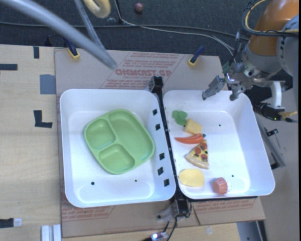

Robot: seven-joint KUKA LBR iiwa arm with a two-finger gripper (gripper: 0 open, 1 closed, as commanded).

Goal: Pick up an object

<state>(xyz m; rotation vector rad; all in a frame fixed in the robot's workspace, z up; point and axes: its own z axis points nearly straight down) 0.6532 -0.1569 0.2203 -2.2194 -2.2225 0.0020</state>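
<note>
Nearest the camera, in the right white bin (261, 185), a small red cylinder-shaped toy (220, 186) sits close to the front wall, and just to its left lies a pale yellow, rounded flat piece (191, 177), its long axis running left to right. A little farther in is a toy pizza slice (198, 155), tan with red dots, its wide crust edge toward the front-left and its tip pointing toward the back-right. Just behind it, touching or nearly so, a slim red chili pepper toy (189, 139) lies almost crosswise in the bin, its thin end pointing left toward the divider and its thicker end at the right. Behind the pepper is a yellow wedge-like block (193, 127), and just beyond and left of that a small green leafy toy (179, 117). All six pieces lie in the left half of this bin.

In the left white bin (70, 149) a light green plastic divided tray (119, 140) with three compartments lies turned at a slant, its long axis running from back-left to front-right.

Farther back, over the rear right corner of the right bin, hangs the two-finger gripper (223, 89) on the grey arm (271, 39) with its orange band. Its fingers stand apart, spread wide, with nothing between them; they are well apart from the toys.

Beyond the bins lies brown cardboard (140, 67) with red print, held by yellow clamps (72, 52).
</note>
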